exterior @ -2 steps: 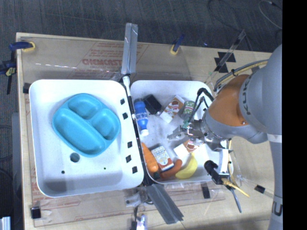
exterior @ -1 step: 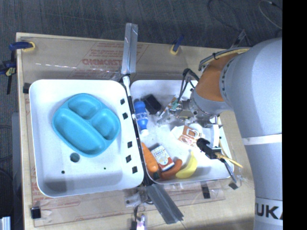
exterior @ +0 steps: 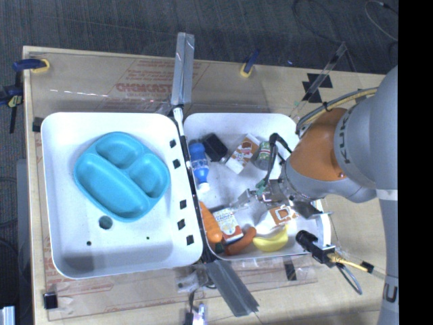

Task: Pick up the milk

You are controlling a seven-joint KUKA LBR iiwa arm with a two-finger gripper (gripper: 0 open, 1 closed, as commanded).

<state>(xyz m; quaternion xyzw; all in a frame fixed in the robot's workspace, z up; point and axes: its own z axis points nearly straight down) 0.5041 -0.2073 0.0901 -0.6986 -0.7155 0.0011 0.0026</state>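
Claw [exterior: 265,193]: hanging low over the right bin [exterior: 223,124], its grip state impossible to tell.
Milk [exterior: 245,152]: small carton lying in the right bin's far part, apart from the claw.
Left bin [exterior: 61,175]: holding a blue divided tray [exterior: 122,175].

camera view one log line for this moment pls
arm: over right bin | gripper: low among items | milk carton: lying behind it, not held | blue tray: left bin
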